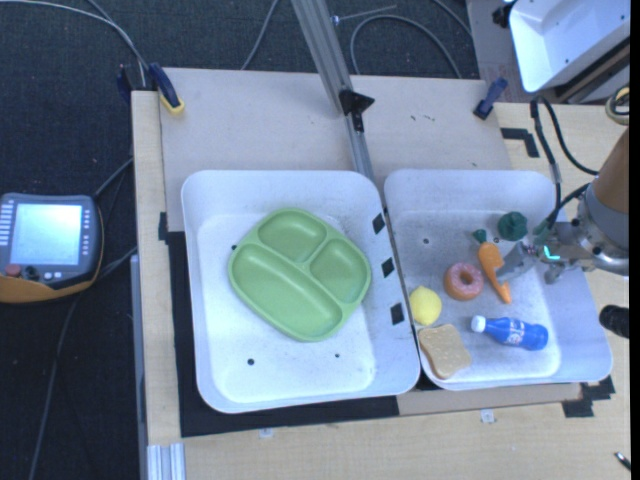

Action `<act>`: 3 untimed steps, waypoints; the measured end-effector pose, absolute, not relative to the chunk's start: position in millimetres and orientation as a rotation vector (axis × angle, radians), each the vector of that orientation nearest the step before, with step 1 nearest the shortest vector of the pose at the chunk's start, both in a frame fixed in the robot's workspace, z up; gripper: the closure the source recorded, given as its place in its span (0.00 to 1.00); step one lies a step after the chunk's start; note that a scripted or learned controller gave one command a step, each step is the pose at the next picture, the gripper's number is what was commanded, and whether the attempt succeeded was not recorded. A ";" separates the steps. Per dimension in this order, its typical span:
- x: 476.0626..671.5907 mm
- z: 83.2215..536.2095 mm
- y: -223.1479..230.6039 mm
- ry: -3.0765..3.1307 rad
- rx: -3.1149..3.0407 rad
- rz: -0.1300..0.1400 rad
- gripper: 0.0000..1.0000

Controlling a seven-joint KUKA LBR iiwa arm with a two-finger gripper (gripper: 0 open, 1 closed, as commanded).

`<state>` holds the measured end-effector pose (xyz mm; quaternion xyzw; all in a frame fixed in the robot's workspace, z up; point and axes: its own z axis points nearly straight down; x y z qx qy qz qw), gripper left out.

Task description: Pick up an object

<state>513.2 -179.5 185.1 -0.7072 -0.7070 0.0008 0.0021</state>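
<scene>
Orange toy carrot [491, 268] lies just right of the pink donut [463, 280], and the gripper [528, 258] beside it seems poised to approach, its grip unreadable, needing a descent onto the carrot.

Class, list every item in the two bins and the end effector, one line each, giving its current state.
Green divided plate: flat in left bin.
Carrot: lying in right bin, beside the end effector.
Donut: lying flat.
Lemon: resting near the divider.
Bread slice: lying flat at front edge.
Blue bottle: on its side.
End effector: low over right bin.
</scene>
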 end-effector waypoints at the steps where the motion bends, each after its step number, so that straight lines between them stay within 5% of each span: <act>1: 514.0 186.1 -179.6 -2.221 -2.220 0.000 0.00; 3: 512.3 88.2 -170.0 -2.217 -2.217 0.003 0.00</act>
